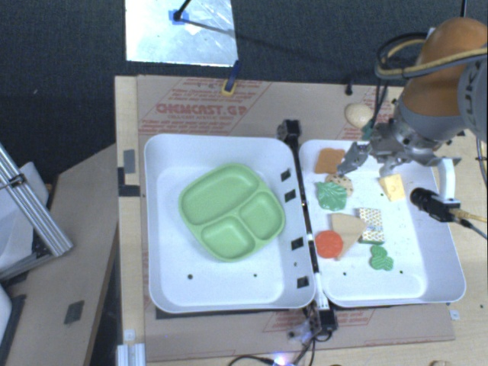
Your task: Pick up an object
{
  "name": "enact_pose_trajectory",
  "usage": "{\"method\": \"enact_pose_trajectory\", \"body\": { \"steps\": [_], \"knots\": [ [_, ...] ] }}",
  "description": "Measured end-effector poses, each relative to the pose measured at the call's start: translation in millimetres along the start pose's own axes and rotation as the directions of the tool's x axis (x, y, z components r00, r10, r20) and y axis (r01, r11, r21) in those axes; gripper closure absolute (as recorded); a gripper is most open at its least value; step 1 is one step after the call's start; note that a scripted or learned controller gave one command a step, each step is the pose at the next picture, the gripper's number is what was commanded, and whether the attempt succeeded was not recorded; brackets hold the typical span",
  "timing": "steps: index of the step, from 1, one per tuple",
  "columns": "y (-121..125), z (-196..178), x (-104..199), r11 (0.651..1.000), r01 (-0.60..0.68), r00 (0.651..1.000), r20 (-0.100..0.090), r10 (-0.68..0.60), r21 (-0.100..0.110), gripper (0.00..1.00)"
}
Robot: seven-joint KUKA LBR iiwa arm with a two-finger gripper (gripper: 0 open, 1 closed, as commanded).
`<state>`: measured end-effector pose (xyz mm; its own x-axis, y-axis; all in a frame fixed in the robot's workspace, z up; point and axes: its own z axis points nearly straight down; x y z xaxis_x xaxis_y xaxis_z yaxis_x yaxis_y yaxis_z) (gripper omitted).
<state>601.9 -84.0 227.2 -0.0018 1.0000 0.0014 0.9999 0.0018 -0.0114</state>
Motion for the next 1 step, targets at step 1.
{"method": "enact_pose_trajectory", "body": {
  "steps": [1],
  "knots": [
    [2.4,-7.3,0.1,1.000,0.002,1.000,0.001,-0.002,-0.013,0.00]
  ]
}}
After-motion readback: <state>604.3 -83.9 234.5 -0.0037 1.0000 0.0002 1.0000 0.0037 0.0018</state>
